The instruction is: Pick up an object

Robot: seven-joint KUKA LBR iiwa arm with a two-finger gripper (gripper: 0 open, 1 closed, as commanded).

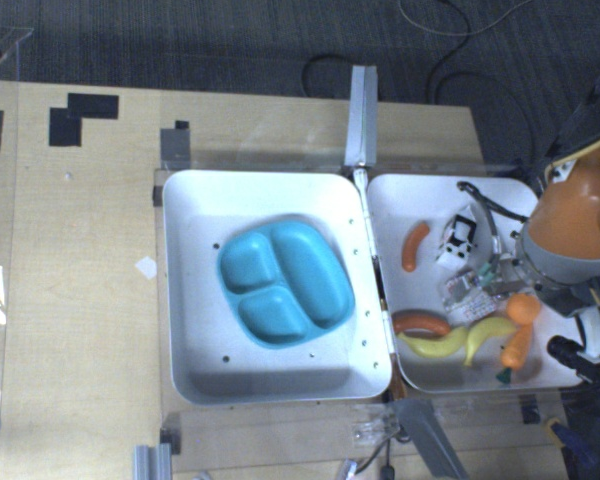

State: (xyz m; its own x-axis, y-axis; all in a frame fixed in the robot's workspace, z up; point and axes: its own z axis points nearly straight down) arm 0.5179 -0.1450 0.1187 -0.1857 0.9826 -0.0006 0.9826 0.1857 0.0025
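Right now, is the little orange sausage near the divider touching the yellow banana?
Apart. The camera view shows bare white bin floor between the orange sausage and the banana, which lies lower in the right bin.

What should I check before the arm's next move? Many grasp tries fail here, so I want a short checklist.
1. Gripper sits above the right white bin: ok.
2. Finger state: cannot tell.
3. Anything held: cannot tell.
4. Targets within reach: yellow toy banana, red-orange sausage, orange carrot lie in that bin: ok.
5. Items lie spaced out: not ok, banana, brown-red sausage and carrot crowd together.
6. Blue divided plastic tray in the left bin, out of the path: ok.
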